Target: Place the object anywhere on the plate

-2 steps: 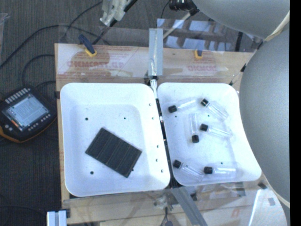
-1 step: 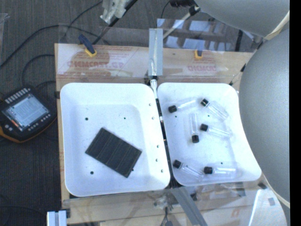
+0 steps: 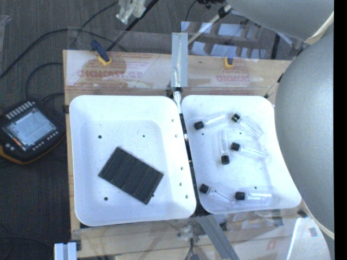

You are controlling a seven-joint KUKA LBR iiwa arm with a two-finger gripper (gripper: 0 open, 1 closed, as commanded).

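Looming nearest you, the grey arm fills the right edge, its grip state impossible to tell, so steer toward nine o'clock past the clear vials to the dark plate in the left bin.

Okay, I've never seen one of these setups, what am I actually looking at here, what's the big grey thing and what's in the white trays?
One camera looks down at a slant on a bench. The big grey shape on the right is a robot arm, close to the lens. Two shallow white bins sit side by side. The left bin holds a dark ridged plate, lying flat and turned at an angle. The right bin holds six small clear vials with black caps, scattered. The job is to put one on the plate.
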